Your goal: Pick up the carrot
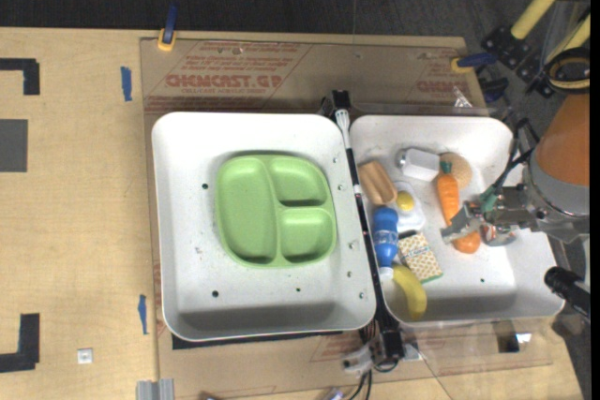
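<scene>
Gripper [472, 218] sits low in the right bin [487, 290], entering from the right edge; finger state cannot be told from this angle. Just below its tip lies a small orange piece [467, 244]. Carrot [449, 192] lies just left of the gripper, long axis running top to bottom, green top pointing to the far wall; contact with the gripper unclear.

Further left in the same bin: 1 tan roll [377, 182], 1 blue bottle [385, 235], 1 patterned packet [421, 256], 1 banana [410, 289].

Left bin [183, 201] holds 1 green divided plate [275, 207].
</scene>
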You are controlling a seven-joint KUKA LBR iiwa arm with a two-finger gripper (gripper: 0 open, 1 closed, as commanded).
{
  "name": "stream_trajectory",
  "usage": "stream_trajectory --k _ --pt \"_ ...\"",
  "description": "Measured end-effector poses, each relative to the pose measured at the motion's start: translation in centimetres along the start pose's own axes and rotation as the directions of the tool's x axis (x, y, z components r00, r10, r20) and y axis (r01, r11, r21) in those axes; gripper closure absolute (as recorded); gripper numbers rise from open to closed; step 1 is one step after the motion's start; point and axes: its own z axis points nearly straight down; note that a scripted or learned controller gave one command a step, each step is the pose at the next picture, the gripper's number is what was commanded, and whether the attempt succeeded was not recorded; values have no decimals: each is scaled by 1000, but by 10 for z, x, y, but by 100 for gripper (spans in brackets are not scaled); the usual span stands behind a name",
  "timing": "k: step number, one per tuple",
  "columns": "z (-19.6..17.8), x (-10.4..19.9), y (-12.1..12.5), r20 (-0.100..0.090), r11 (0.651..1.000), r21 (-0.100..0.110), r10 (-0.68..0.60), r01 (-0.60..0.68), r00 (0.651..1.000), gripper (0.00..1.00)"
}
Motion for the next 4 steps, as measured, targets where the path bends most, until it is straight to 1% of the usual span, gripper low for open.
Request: stream_trajectory --k 1,2,3,4 --pt "94 -28 74 2 998 -8 62 -62 998 0" --pt "86 -28 73 2 998 -5 64 -64 998 100" --pt "-49 -93 77 9 997 -14 80 -80 997 100" --pt "-44 -90 75 3 997 -4 79 -79 997 0"
